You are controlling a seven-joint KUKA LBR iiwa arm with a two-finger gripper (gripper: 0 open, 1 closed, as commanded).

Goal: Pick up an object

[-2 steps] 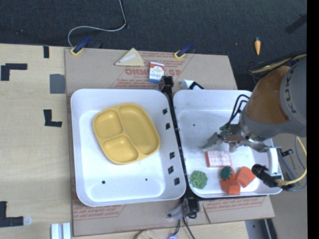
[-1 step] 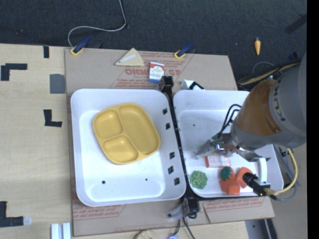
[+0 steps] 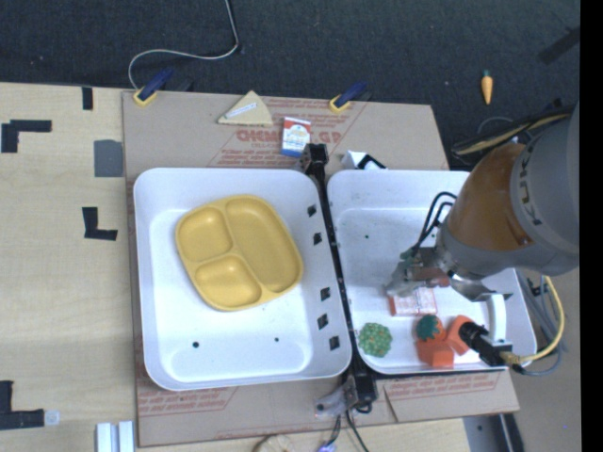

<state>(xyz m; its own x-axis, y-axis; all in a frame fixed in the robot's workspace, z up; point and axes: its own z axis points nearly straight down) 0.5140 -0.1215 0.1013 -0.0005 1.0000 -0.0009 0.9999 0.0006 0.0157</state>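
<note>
Nearest you, along the front of the right bin (image 3: 377, 205), lie a green ball (image 3: 375, 338), a small teal piece (image 3: 429, 326) and an orange block (image 3: 443, 345), the teal piece touching the block. Just behind them a small red-and-white packet (image 3: 413, 302) lies flat on the bin floor. The gripper (image 3: 415, 273) sits directly over the packet's far edge; you cannot tell how its tips stand. In the left bin (image 3: 151, 252) rests a yellow tray (image 3: 237, 250) with three compartments. Beyond the bins, on the cardboard (image 3: 188, 130), stand a small carton (image 3: 296, 137) and a tan wedge (image 3: 248, 109).
</note>
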